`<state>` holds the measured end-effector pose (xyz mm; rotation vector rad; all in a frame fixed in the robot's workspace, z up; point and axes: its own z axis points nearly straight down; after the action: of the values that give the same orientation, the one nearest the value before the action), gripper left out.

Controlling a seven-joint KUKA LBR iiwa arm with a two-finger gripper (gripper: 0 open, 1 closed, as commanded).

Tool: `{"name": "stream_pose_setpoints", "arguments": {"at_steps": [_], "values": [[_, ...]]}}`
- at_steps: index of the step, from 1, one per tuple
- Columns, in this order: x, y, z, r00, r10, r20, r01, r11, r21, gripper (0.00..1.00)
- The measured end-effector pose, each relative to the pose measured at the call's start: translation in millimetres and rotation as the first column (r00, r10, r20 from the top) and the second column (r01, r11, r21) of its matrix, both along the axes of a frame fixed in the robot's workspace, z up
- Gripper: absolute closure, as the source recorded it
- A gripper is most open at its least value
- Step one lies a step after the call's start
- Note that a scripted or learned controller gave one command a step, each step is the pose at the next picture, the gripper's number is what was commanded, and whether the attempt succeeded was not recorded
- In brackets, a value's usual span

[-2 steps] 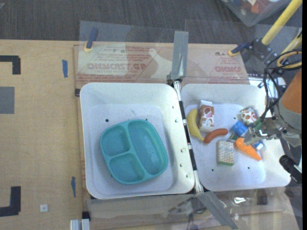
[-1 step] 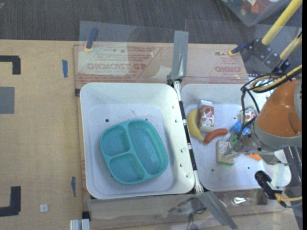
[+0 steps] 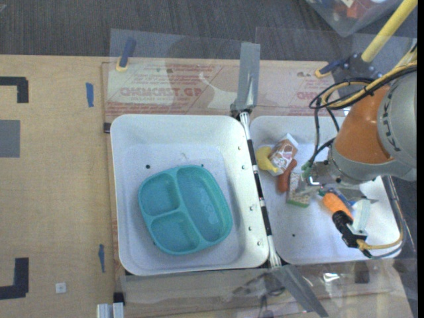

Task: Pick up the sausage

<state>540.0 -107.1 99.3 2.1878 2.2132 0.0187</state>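
arm: grey arm with an orange band [image 3: 363,132] is sitting nearest the lens, reaching in over the right edge of the shallow white right bin [image 3: 311,250].
gripper: two-finger gripper [image 3: 308,179] is hanging low over the middle of the right bin, just right of the item cluster. Cannot tell whether it is open or closed, since the wrist is covering it.
sausage: short reddish-brown toy sausage [image 3: 285,179] is lying on the right bin floor, nearer the left wall than the right. It is lying free, just left of the gripper, and nothing shows it being held.
neighbours: rounded yellow piece [image 3: 265,159] is crowding the sausage on its far-left side. Brown-and-white printed packet [image 3: 285,152] is sitting just beyond its far end. Small green-and-white piece [image 3: 299,198] is lying at its near-right side, close under the gripper.
left bin: shallow white left bin [image 3: 132,138] is carrying only a teal three-compartment plastic plate [image 3: 185,209], well apart from the work.
stage (judged): looking like approach or alignment; the pick is not yet done.
risk 1: gripper is appearing offset to the right of the sausage, so a straight descent is likely landing on the green-and-white piece instead.
risk 2: tight clutter is leaving little room, so a neighbour may be getting pinched along with it.
risk 3: rounded sausage may be rolling or squirting out toward the left wall if caught off-centre.
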Motion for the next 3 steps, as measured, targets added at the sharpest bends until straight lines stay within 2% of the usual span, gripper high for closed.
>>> {"name": "stream_pose_setpoints", "arguments": {"at_steps": [1,2,3], "values": [[14,50,135,0.992,0.126,-0.029,-0.125,0.992,0.011,1.0],[20,59,85,0.983,0.181,-0.032,-0.18,0.984,0.013,1.0],[70,30,192,0.996,0.088,-0.028,-0.088,0.996,0.01,1.0]]}}
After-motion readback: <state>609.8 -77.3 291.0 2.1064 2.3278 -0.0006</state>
